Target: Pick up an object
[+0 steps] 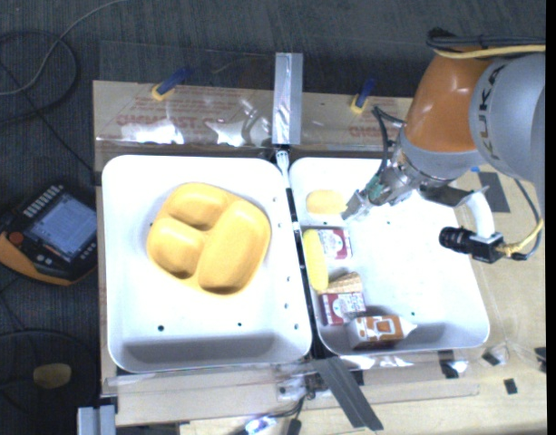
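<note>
1. Gripper: hangs at a slant from the grey and orange arm, low in the right bin, tip just beside a small round yellow lump near that bin's back left corner. Open or closed: cannot tell, too small and blurred from this height.
2. Seems aimed at that lump as the thing to pick up, since it is the nearest item and has some bare floor on the gripper's side. Carries nothing that can be seen.
3. Crowded along the right bin's left wall, from back to front: a long yellow bar, a red and white packet touching it, a tan packet, a dark red box and a brown carton. Packed close enough to make a clean grab among them harder, which may explain the choice of the lump at the back.
4. Left bin: holds one big yellow cushion with three lobes, lying near the middle. Looks too broad for this gripper, and well apart from it.
5. Hard to make out: whether tip and lump touch or merely sit close; any print on the packets; where the tan packet ends and the red box begins.
6. Cut off or covered: arm clipped by the picture's top right; part of the right bin's back rim masked by the wrist.
</note>
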`<state>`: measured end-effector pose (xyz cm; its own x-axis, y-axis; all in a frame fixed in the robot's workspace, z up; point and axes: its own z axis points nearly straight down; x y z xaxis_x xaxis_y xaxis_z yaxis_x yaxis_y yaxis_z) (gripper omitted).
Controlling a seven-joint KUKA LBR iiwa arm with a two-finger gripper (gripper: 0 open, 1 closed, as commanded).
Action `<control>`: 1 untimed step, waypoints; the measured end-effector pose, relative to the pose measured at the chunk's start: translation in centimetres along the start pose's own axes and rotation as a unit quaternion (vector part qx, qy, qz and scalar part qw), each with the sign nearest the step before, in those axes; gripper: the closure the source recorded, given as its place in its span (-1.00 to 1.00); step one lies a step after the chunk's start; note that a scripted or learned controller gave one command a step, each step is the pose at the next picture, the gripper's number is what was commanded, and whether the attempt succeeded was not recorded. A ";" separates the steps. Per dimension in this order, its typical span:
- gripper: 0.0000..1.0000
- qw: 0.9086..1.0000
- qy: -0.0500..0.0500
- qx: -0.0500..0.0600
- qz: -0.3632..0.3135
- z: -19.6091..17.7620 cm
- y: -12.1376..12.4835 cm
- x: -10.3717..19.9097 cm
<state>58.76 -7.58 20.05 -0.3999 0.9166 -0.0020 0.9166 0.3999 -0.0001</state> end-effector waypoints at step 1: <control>1.00 0.999 -0.001 0.001 -0.044 -1.3 4.2 -0.1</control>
